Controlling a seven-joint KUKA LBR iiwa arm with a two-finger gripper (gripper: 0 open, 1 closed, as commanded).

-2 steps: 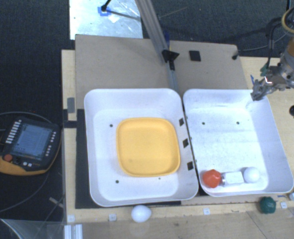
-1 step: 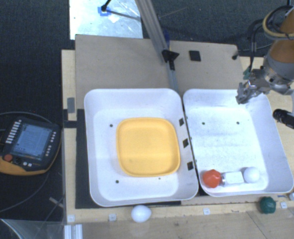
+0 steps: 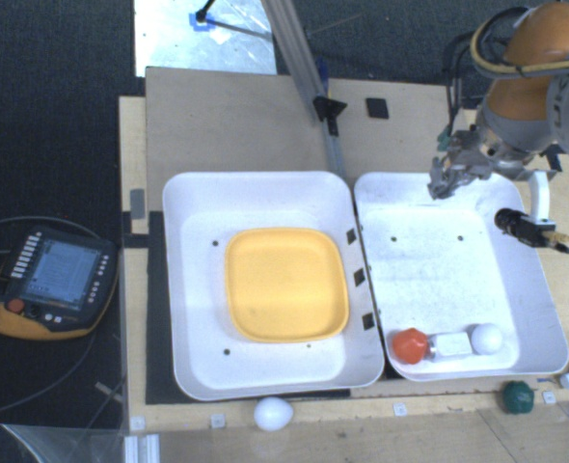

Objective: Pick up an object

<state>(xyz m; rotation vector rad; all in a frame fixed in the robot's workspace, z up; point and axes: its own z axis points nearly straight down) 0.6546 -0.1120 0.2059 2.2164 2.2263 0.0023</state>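
Below, tan bench [image 3: 236, 123] on dark carpet [image 3: 53, 85].

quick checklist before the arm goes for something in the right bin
1. Targets present: ok. An orange ball, a white block and a white ball lie along the right bin's near wall.
2. Spacing: not ok. The three look to be touching in a row.
3. Hand position: not ok. It is at the bin's far edge, away from the row.
4. Hand carrying anything: cannot tell.
5. Path: ok. Bare bin floor lies between hand and row.
6. Left bin: a yellow plate sits there, apart.
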